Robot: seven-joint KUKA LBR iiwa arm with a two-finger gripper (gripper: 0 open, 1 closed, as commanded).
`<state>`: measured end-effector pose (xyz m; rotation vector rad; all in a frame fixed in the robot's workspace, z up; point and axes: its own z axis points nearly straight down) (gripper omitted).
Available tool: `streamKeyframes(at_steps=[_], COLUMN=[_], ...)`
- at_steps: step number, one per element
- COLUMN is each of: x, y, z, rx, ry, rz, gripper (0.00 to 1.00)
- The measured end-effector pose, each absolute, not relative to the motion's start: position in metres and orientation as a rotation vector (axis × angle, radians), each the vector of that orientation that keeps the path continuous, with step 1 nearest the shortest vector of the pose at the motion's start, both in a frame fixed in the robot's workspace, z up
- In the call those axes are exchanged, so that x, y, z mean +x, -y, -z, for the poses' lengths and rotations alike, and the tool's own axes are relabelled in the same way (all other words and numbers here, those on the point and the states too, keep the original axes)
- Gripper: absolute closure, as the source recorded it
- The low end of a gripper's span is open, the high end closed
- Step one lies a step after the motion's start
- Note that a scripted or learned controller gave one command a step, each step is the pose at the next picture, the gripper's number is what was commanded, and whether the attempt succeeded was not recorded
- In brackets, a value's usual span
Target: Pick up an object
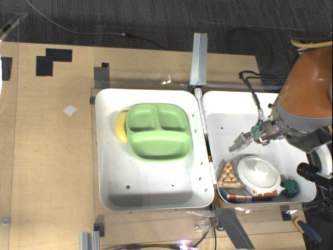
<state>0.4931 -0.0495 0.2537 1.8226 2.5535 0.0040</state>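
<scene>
Landmark: the white bowl (258, 173), upside down in the right bin (229, 113).

Nearest the camera, along the bin's front wall just below the bowl, lies a marker-like stick (244, 197) with a red end, half tucked under the bowl's edge. A dark green lump (290, 187) sits just right of the bowl, and a pizza-slice toy (227, 175) touches its left side. These 4 things are crowded into 1 corner.

Just above and left of the bowl hangs the gripper (244, 141), low over bare bin floor, apart from every object. Whether its fingers are spread or closed I cannot tell; nothing is visibly between them.

Far left of the bowl, in the left bin (151, 197), a green divided plate (158, 130) covers most of a yellow piece (120, 127).

The risk, as I judge it: a straight descent from here meets only floor. A move toward the bowl may slip off its smooth dome, or nudge the pizza slice and marker against the wall, out of reach.
</scene>
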Motion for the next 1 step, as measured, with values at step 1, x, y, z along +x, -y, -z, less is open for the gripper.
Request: streamKeyframes(at_steps=[1], x=[0.4875], y=[-0.003], z=[-0.1842], rx=[1.74], ry=[-2.613], rz=[-0.003], gripper=[0.0])
